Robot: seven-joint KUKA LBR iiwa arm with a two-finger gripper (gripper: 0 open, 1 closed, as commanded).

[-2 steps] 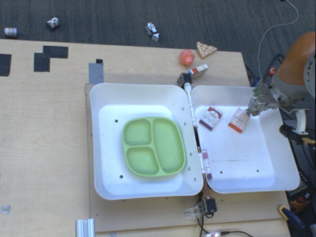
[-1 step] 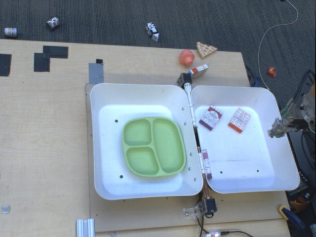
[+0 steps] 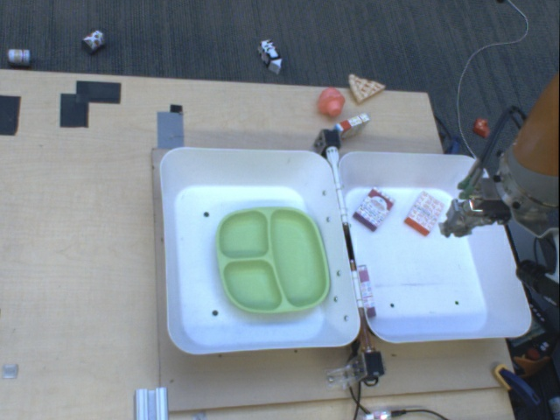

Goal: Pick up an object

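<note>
**benchwatcher:** Looking down from the overhead camera: the gripper (image 3: 457, 220) is hanging over the right bin (image 3: 437, 309), close to its right wall, with the grey arm (image 3: 529, 173) coming in from the right edge. Two small packets are sitting in the upper part of that bin. The red-and-white packet (image 3: 425, 212) is lying just left of the gripper, near it but not touching as far as I can see. The darker maroon packet (image 3: 374, 209) is sitting further left, near the divider between the bins.

**tinkerpaul:** How much room is it getting?

**benchwatcher:** Plenty toward the front. The lower half of the right bin's floor is lying bare, so there's open space below both packets. The tight side is the right wall, right by the gripper.

**tinkerpaul:** And the jaws?

**benchwatcher:** Can't tell, honestly. The tip is reading as a dark blob from this angle, and nothing is visibly sitting between anything.

**tinkerpaul:** Left bin?

**benchwatcher:** The left bin (image 3: 188, 261) is holding a light green divided tray (image 3: 271, 260) with three compartments, taking up most of the floor. A red ball (image 3: 331, 101) and a pizza-slice toy (image 3: 366, 87) are lying on the bench beyond the bins.
</note>
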